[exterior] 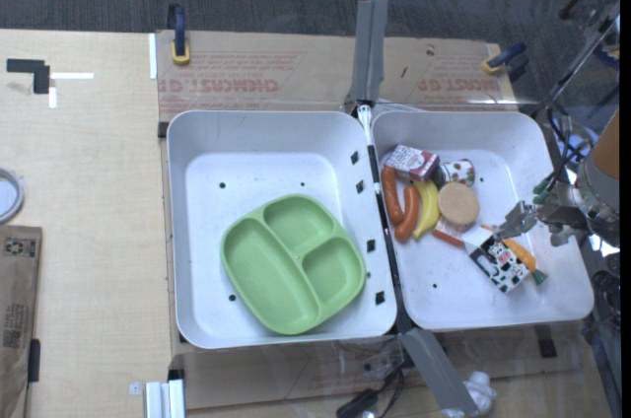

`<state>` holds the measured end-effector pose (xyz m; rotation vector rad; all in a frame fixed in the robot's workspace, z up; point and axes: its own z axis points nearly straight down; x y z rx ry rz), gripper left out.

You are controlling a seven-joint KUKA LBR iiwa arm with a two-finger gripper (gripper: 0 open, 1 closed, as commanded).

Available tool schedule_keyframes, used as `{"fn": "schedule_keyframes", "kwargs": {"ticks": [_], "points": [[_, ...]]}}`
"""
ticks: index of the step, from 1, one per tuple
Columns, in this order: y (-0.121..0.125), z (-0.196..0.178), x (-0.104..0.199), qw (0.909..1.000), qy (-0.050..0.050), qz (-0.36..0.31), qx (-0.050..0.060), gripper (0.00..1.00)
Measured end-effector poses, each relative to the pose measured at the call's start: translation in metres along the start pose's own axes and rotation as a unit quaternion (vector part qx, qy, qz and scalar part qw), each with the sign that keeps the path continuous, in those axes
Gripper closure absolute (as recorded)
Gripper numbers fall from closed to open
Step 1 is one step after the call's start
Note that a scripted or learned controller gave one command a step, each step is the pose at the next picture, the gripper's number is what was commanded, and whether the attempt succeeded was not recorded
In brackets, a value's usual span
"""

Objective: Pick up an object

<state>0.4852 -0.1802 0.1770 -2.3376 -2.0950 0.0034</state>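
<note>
With two-finger metal gripper (pixel 515 221) poised over right white bin (pixel 552 303), finger state indiscernible: descend vertically, centre on black-and-white spotted carton (pixel 500 265), avoid adjacent orange carrot (pixel 523 254).

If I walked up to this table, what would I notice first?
Probably the big green plate with three sections, lying in the left bin. Next, the heap of toy food at the left side of the right bin: a hot dog, a banana and a round tan bun packed close together. The robot's tool reaches in from the right, just above a small black-and-white carton.
</note>
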Motion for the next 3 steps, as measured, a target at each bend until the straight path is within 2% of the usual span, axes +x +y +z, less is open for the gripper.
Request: {"fn": "schedule_keyframes", "kwargs": {"ticks": [1, 2, 3], "points": [[0.032, 0.086, -0.019, 0.9972, 0.000, -0.075, -0.001, 0.00], [0.033, 0.077, -0.019, 0.9973, 0.000, -0.074, -0.001, 1.00], [-0.010, -0.017, 0.026, 0.9978, 0.000, -0.066, -0.001, 1.00]]}}
